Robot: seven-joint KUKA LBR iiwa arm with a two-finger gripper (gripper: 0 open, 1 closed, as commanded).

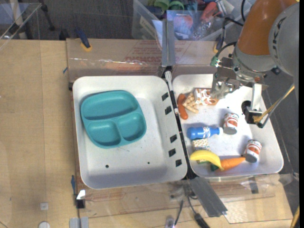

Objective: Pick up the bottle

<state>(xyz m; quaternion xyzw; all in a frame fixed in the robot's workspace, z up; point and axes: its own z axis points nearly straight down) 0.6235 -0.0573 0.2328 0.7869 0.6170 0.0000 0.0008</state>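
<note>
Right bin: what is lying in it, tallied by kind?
Blue bottle: 1
Cans, one and another: 2
Banana: 1
Carrot: 1
Hot dog: 1
Snack packet, partly under the gripper: 1
Total: 7

No legible text on anything

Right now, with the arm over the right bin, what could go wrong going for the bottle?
1. The gripper hangs over the snack bag at the bin's far end, well away from the blue bottle; closing here would likely grab the wrong item.
2. The bottle lies on its side close to the banana and a can, so fingers may bump them or roll it.
</note>
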